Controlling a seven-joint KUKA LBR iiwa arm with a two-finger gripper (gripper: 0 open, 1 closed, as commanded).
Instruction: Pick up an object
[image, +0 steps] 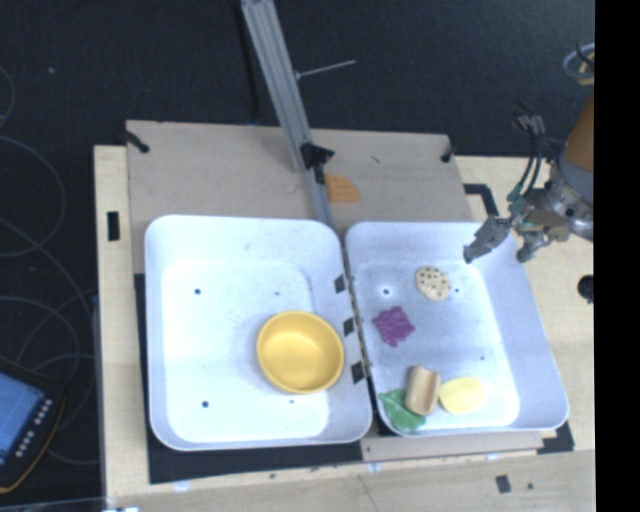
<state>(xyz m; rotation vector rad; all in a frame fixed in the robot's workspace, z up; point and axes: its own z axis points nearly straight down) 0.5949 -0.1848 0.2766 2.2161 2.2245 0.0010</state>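
- Pincer (503, 247) sits over the upper right corner of the right bin (520, 330), hanging off the grey arm (570, 205) that enters from the right edge; orange band just visible above the wrist.
- Two dark fingers (482, 243) spread wide apart, nothing between them, one tip poking left over the bin rim, the other lower right.
- Nearest item: speckled cookie (432, 282), just below-left of the pincer, lying flat on the bin floor, apart from everything else. Clear path to it, nothing between.
- Further down-left: purple lumpy piece (394, 325), alone mid-bin.
- Well below the pincer, at the bin's near edge: tan cylinder (421, 389) lying tilted, touching a yellow lemon-like object (463, 394) on its right and overlapping a green leafy piece (397, 408) on its left. These three are crowded together, tight for the fingers.
- Far left of the pincer, across the divider: left bin (200, 270) with a yellow bowl (299, 351) upright near its right wall.
- Up-left of the pincer: grey metal rail (282, 90) slanting down to the seam between the bins, small orange tag (341, 188) beside its foot on the brown board.
- Cables (530, 150) bunch just above the pincer along the wrist.
- Far lower left: tablet-like screen (22, 415) off the bench on the dark floor.
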